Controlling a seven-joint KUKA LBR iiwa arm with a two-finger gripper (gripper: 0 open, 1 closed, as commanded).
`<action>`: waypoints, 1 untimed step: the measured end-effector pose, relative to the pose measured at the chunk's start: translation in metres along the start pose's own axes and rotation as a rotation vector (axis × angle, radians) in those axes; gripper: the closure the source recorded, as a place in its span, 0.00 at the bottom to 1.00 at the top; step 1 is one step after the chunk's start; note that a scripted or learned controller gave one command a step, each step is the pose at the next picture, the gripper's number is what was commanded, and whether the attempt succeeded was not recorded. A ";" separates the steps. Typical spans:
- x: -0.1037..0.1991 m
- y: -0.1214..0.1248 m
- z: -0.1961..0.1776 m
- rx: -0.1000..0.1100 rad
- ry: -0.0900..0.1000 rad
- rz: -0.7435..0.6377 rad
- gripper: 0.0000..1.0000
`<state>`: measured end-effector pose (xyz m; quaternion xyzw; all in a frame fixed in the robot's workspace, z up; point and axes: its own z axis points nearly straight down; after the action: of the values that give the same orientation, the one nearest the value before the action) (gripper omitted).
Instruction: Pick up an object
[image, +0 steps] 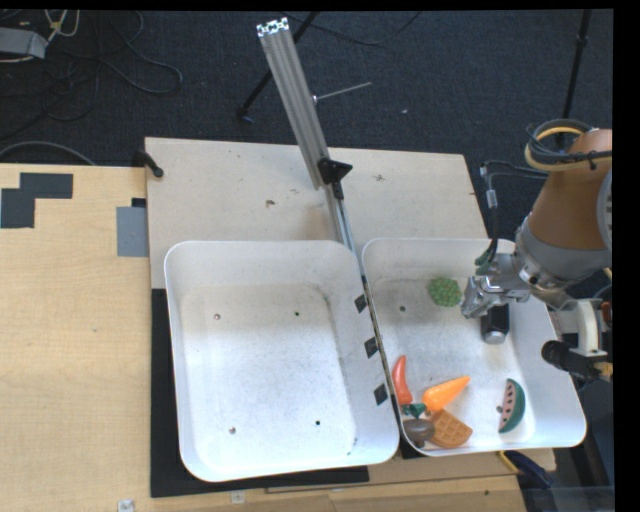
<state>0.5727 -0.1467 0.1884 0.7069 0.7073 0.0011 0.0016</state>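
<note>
Pincer (488, 300) is hanging over my right bin (560, 420), just beside the green ball (444, 291); I cannot tell its state. Lying near the front wall are a red pepper (401, 379), an orange carrot (446, 391), a waffle piece (451, 431) and a watermelon slice (511, 405).

Gripper (487, 300) hangs over right bin (560, 425) beside green broccoli-like toy (445, 291)
</note>
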 end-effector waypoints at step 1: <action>-0.009 0.000 -0.047 0.001 0.000 0.000 1.00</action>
<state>0.5724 -0.1561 0.2354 0.7069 0.7073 0.0006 0.0013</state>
